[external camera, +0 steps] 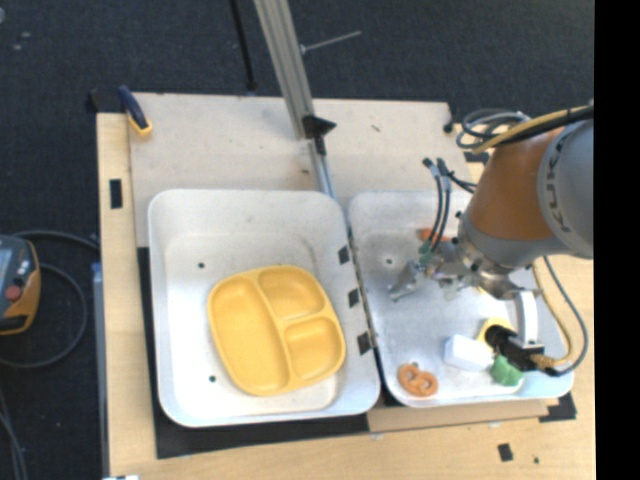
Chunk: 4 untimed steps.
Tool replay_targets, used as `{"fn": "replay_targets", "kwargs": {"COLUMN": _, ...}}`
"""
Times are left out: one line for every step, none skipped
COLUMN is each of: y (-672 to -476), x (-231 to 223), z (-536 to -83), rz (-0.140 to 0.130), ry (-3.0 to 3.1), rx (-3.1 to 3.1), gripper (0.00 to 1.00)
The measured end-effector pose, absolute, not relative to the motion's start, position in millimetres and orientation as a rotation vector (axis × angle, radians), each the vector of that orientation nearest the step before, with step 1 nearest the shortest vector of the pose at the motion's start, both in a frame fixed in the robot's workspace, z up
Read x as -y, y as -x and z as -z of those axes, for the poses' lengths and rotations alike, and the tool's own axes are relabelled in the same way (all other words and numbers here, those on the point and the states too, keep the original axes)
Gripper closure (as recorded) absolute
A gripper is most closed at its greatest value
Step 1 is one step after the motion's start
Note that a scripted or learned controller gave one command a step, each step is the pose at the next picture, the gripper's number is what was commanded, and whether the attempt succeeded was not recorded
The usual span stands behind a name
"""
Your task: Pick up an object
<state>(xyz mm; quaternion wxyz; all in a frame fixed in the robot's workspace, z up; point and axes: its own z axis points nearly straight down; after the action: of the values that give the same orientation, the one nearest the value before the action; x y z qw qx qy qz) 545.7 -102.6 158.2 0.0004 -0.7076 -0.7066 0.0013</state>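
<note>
My gripper [408, 282] hangs low over the middle of the right bin [385, 223], reaching in from the right under the orange-banded wrist. I see nothing held in it. An orange pretzel-shaped toy [418, 379] lies at the bin's front edge. A white block [463, 351] rests to the right of the pretzel, and a green object [507, 371] sits at the front right corner. A small orange thing [427, 235] peeks out behind the wrist cables, mostly hidden.
The left bin [180, 228] holds a yellow divided plate [276, 327] at its front centre. A slanted aluminium post [290, 58] stands behind the bins. A blue-and-yellow tool [134, 111] lies on the bench's far left corner.
</note>
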Motion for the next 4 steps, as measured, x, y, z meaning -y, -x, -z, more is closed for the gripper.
{"fn": "replay_targets", "kwargs": {"y": -545.1, "x": 103.7, "z": -105.3, "rz": -0.005, "ry": 2.222, "rx": 2.218, "gripper": 0.00}}
{"fn": "replay_targets", "kwargs": {"y": -547.1, "x": 104.5, "z": -119.4, "rz": 0.003, "ry": 2.232, "rx": 2.215, "gripper": 1.00}}
{"fn": "replay_targets", "kwargs": {"y": -548.2, "x": 99.8, "z": -164.6, "rz": 0.006, "ry": 2.222, "rx": 2.228, "gripper": 1.00}}
{"fn": "replay_targets", "kwargs": {"y": -550.3, "x": 101.2, "z": -218.7, "rz": 0.006, "ry": 2.223, "rx": 2.229, "gripper": 1.00}}
